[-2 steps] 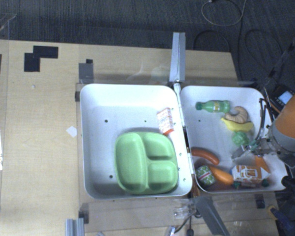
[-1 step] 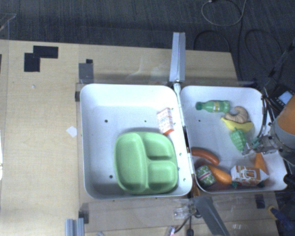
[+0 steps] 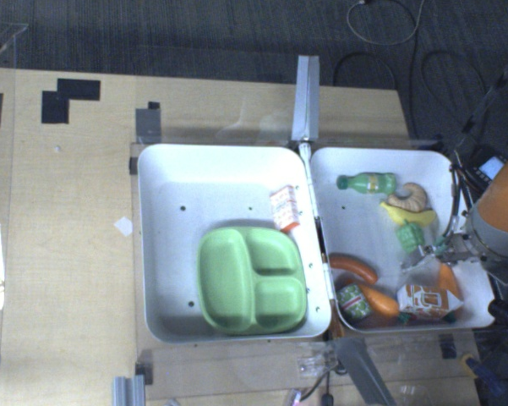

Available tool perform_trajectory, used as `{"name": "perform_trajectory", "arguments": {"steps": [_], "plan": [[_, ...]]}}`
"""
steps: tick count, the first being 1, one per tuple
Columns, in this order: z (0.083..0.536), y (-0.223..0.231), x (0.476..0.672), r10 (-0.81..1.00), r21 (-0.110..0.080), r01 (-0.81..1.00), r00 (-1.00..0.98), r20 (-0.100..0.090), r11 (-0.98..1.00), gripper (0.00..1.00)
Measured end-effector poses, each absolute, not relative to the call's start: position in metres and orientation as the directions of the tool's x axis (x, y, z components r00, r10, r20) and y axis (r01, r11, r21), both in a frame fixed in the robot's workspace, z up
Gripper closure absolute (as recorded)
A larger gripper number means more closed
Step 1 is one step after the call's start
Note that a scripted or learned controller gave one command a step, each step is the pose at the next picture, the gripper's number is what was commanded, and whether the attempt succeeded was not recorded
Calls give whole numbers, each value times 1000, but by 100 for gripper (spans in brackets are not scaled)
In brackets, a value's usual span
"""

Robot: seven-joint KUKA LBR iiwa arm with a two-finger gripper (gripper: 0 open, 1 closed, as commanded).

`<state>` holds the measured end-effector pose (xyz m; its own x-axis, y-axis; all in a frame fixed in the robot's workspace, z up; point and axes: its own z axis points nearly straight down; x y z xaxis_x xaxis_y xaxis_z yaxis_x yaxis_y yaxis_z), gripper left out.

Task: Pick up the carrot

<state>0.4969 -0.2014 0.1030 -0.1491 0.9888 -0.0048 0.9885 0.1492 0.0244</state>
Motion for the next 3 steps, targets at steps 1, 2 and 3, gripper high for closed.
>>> {"name": "perform_trajectory", "arguments": {"steps": [1,2,3], "plan": [[114,-201,499,989,30,988,-150,-7,150,100],[114,-201,499,989,30,988,-150,-7,150,0],[90,-204,512,979,12,979,-203,-2,203,0]]}}
